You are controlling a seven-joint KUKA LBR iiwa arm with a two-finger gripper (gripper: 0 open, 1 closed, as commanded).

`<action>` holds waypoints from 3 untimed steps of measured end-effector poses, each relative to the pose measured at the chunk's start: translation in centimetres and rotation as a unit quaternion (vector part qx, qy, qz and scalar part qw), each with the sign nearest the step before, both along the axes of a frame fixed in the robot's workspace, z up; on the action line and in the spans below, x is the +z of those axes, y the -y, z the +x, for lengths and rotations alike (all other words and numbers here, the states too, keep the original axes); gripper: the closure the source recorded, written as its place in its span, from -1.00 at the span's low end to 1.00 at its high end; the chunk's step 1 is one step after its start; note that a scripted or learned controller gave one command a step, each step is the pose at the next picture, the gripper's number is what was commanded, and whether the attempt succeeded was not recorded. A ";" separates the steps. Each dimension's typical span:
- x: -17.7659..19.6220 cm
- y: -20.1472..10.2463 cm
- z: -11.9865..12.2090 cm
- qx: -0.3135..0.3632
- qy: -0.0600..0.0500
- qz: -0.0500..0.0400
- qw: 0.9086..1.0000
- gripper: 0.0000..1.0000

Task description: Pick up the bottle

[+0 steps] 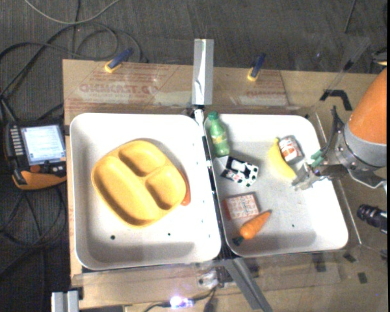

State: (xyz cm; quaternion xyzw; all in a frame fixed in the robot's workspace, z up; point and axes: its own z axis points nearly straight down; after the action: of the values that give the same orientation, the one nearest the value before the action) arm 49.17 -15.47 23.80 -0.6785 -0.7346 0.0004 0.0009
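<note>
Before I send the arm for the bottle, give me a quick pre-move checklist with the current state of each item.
1. Bottle located: ok. The green bottle lies in the right bin, at its far left corner.
2. Bottle free of neighbours: ok. The black and white item sits apart from it.
3. Room around the bottle: not ok. It lies against the bin's left wall.
4. Gripper position: not ok. The gripper is at the right side of the bin, by the yellow item, far from the bottle.
5. Gripper empty: cannot tell.
6. Path across the bin: cannot tell; height is unclear.
</note>
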 end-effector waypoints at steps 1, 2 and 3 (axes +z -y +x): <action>2.6 5.3 -0.6 0.036 0.001 -0.001 0.999 1.00; 3.4 5.2 -0.5 0.037 0.000 0.000 0.999 1.00; 4.2 5.1 -0.4 0.038 0.000 0.000 0.999 1.00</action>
State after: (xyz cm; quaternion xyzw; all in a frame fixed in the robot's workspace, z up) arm 48.79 -20.58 28.05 -0.6500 -0.7600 0.0004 0.0012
